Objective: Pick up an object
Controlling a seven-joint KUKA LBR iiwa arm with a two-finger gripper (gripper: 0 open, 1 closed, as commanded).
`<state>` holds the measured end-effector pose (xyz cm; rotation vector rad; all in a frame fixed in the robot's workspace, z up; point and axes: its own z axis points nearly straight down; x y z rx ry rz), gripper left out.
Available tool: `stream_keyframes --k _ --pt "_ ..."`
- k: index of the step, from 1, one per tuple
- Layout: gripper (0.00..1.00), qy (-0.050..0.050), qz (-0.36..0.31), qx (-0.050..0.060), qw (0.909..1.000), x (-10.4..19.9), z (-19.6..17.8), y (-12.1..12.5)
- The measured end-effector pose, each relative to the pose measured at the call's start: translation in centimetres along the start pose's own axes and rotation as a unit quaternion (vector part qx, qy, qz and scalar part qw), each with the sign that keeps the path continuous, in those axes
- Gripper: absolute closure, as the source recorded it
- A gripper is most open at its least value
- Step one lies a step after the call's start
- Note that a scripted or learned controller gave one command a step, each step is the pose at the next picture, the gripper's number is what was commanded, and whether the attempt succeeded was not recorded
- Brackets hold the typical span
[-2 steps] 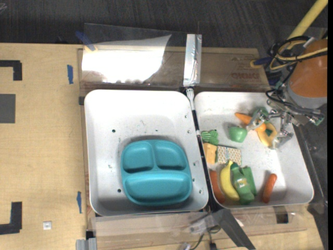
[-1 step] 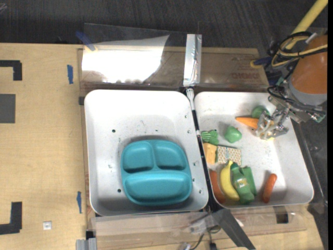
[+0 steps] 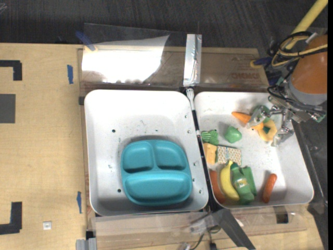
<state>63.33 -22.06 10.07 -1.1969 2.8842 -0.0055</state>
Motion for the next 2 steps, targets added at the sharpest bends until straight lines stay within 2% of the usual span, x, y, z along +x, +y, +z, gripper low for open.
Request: stream_keyframes --k 1,2 --pt "0.0 0.005 -0.027 -0.004 0.9996 0.5 1.3 0.4" --pt "0.0 0.003 0.02 -0.001 0.9998 -4.9 1.2 -0.4"
